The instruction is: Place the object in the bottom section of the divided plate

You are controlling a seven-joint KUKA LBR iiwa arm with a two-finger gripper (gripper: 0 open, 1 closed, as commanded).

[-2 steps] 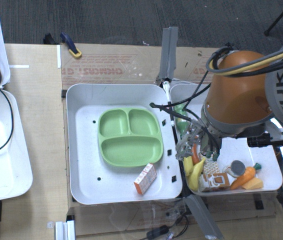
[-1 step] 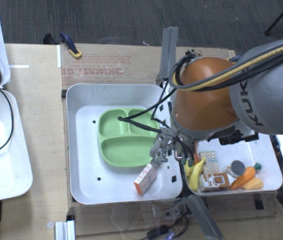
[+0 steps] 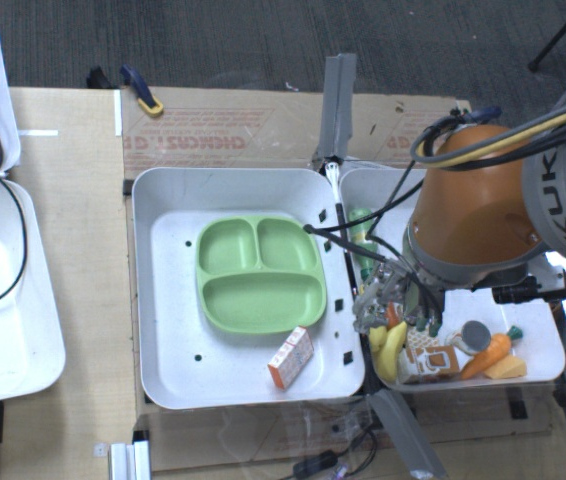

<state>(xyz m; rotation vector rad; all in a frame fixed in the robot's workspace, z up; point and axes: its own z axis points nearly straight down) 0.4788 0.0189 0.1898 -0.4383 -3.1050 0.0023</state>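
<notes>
Divided plate (image 3: 260,273), green and with nothing in any of its three sections, lies in the left bin (image 3: 158,298), well to the left of the claw (image 3: 388,308). We see the claw low in the right bin (image 3: 543,363), by the wall between the two bins, but cables and the wrist cover its tip, so we cannot tell whether it is clenched, released, or grasping anything.

Just below the claw sit a banana (image 3: 391,346) and a printed packet (image 3: 433,360); to its right, near each other, are a grey round piece (image 3: 476,335), a carrot (image 3: 490,356) and a yellow wedge (image 3: 508,369). A small orange-and-white box (image 3: 291,357) lies in the left bin, just beside the plate's lower edge.

We judge the main risk to be the crowding: a grab here may catch two items or none. Carrying over the wall could knock the load loose, and a drop might land in an upper section.
</notes>
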